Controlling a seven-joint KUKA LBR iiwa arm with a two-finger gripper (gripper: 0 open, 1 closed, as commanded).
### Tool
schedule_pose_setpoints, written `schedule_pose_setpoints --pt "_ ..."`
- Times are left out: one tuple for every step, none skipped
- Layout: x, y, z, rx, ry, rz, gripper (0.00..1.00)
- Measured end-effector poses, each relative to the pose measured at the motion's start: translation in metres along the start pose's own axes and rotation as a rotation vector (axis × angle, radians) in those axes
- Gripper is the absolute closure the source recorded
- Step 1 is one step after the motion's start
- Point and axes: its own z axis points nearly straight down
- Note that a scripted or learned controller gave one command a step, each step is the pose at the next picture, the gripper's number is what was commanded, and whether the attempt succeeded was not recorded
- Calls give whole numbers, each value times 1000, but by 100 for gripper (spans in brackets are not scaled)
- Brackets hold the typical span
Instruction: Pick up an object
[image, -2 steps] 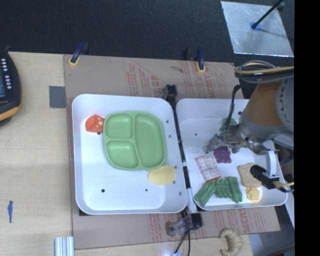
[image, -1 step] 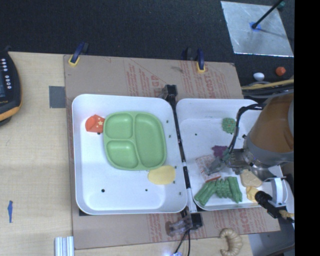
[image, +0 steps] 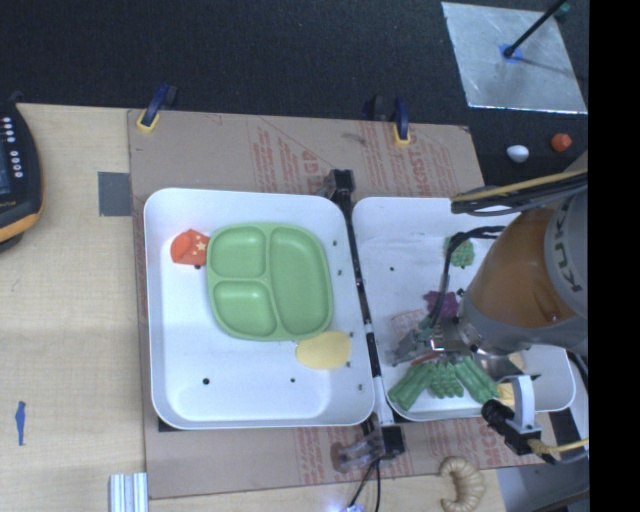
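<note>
1. Grey and orange fill my right side: the KUKA arm (image: 530, 275) reaches over the right-hand shallow white bin (image: 400, 225).
2. Its metal two-finger gripper (image: 425, 345) sits low in that bin, among a clutter of small things; I cannot tell how the gripper is set.
3. Just beside the gripper, toward the near wall, lies a green ridged plastic piece (image: 440, 382); a small purple item (image: 437, 300) and a small green leafy item (image: 461, 254) lie farther back.
4. In the left-hand white bin (image: 200, 400) I see a green three-compartment plastic plate (image: 270, 280), a red rounded toy (image: 188, 247) touching its left edge, and a pale yellow oval object (image: 323, 350) at its near right corner.
</note>
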Motion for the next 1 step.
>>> schedule_pose_setpoints --pt "-40 36 -3 -9 -5 5 0"
